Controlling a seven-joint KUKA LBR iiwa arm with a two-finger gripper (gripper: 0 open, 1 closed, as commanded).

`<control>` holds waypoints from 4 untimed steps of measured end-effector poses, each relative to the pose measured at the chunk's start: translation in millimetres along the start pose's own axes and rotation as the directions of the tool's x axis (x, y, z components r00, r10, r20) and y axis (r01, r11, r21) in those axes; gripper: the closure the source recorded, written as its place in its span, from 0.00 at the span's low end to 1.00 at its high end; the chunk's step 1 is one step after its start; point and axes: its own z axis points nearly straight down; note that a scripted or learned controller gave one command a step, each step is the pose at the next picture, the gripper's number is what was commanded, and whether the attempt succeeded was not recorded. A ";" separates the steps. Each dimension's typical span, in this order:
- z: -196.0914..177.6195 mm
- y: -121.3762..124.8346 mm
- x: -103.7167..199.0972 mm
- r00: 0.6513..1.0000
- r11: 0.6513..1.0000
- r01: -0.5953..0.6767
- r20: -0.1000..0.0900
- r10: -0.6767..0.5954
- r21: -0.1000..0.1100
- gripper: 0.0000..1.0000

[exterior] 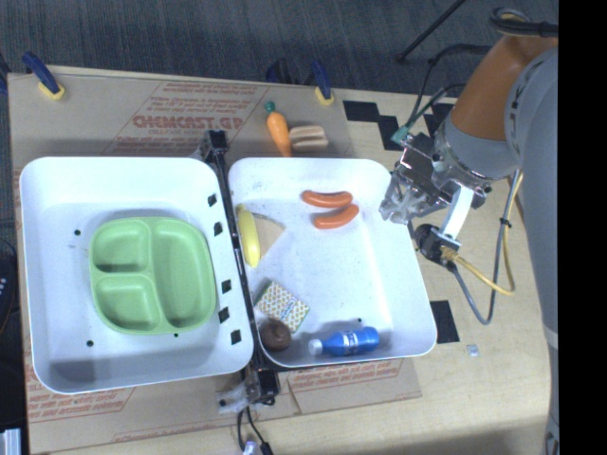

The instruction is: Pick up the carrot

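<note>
Okay, camera view: my end effector [406, 200] hangs over the right rim of the right bin [403, 282], and I cannot tell its state from this slanted angle. Nothing is in it that I can see.

The carrot [277, 132] is outside both bins, lying on the cardboard sheet [161, 112] on the table just behind the right bin's back rim, green top pointing away, with a hot-dog bun [308, 138] just beside it on the right.

Risks, as I judge them:
- Two sausages [330, 208] lie in the right bin between me and the carrot. They are orange-red and a similar shape, so I could go for the wrong thing.
- The bun sits so close that I could nudge it or clamp it along with the carrot.
- The carrot is near the bin's back wall, so a low approach could clip the rim.
- It is slim and tapered, so an off-centre pinch may roll it or squirt it away.

The left bin [38, 254] holds a green divided plate [152, 273], well apart from all this.
</note>
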 end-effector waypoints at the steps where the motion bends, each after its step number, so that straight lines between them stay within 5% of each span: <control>1: 66.4 -76.3 13.6 0.999 0.999 0.051 0.001 -0.051 0.004 1.00; 2: 13.5 -45.5 -18.6 0.929 0.929 0.370 0.002 -0.370 -0.001 1.00; 3: 42.0 -102.8 14.3 1.000 1.000 0.019 0.001 -0.019 0.004 1.00; 4: 4.4 -85.6 -16.2 0.921 0.921 0.390 0.002 -0.390 -0.001 1.00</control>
